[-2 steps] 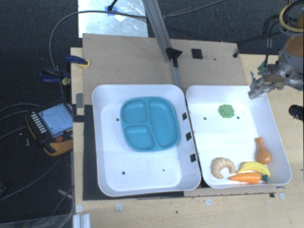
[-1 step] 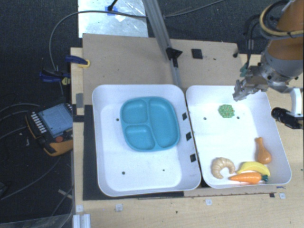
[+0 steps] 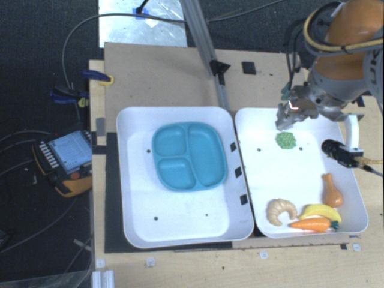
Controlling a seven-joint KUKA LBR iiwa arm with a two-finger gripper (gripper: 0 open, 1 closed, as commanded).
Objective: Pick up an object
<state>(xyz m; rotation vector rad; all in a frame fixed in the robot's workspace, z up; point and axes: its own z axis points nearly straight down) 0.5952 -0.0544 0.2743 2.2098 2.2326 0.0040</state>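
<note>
Broccoli (image 3: 286, 140) lies in right bin (image 3: 258, 179), just below gripper (image 3: 284, 122).

The grey arm (image 3: 336, 71) reaches in from the right, wrist angled downward.

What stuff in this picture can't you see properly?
- The gripper: in the camera view its fingers blur together, so open or shut is unclear.
- The green lump: too small and fuzzy to name the food.
- The banana: the carrot covers its lower side.
- The arm: cut off by the right edge.
</note>
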